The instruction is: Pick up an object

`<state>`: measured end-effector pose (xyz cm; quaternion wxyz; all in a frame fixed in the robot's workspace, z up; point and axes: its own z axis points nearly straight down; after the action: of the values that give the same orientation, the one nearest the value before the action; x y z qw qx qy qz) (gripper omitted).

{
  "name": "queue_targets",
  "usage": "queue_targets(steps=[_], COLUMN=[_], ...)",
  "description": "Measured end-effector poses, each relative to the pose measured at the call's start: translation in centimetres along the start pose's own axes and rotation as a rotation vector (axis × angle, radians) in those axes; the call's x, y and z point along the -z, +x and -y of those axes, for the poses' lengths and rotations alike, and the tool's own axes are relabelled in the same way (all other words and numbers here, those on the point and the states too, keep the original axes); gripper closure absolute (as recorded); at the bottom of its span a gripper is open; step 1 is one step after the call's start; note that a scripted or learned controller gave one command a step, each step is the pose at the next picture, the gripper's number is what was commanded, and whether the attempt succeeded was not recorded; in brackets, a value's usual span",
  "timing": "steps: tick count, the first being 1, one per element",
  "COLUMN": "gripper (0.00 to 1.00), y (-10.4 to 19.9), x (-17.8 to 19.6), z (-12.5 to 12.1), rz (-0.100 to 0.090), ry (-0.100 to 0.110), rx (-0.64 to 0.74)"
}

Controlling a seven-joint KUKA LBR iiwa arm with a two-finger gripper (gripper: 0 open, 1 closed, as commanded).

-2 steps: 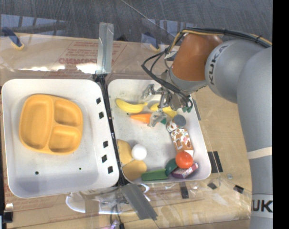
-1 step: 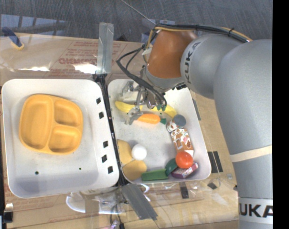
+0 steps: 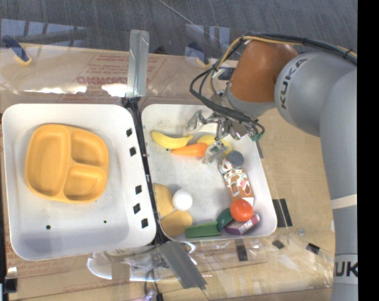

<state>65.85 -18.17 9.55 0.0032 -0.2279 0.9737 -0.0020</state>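
The arm (image 3: 314, 93) comes in from 3 o'clock and hangs its orange-banded wrist over the top of the right bin (image 3: 153, 162); the left bin (image 3: 14, 187) holds only the yellow divided tray (image 3: 65, 163) and sits well apart from the work. The gripper (image 3: 219, 137) is down near the right bin's 12 o'clock end, just above the cluster of banana (image 3: 167, 139) and carrot (image 3: 190, 149). Cables and linkage clutter the tool, so whether the fingers are spread or closed cannot be told, and nothing is visibly held between them. Key relation: the carrot lies at about 8 o'clock from the gripper, just beside it, long axis running roughly 9-to-3 with the thick end toward the gripper; the banana lies parallel just beyond at 9 o'clock, touching or nearly touching the carrot. A grasp there probably wants the fingers closing across that axis, i.e. along 12-to-6. The rest sits further off toward 6 o'clock: a printed packet (image 3: 238, 182) at 5, then the red tomato (image 3: 241, 209), green cucumber (image 3: 203, 230), and white ball (image 3: 182, 200) at the bin's bottom end. The small dark round piece (image 3: 235, 159) just at the gripper's 5 o'clock is too unclear to name.
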Motion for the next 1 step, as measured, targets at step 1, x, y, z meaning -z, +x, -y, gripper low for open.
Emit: queue_targets(steps=[1], gripper=[0.00], y=[-3.37], x=[-0.18], z=[-6.94], rz=[-0.003], ry=[-0.006], rx=[0.154])
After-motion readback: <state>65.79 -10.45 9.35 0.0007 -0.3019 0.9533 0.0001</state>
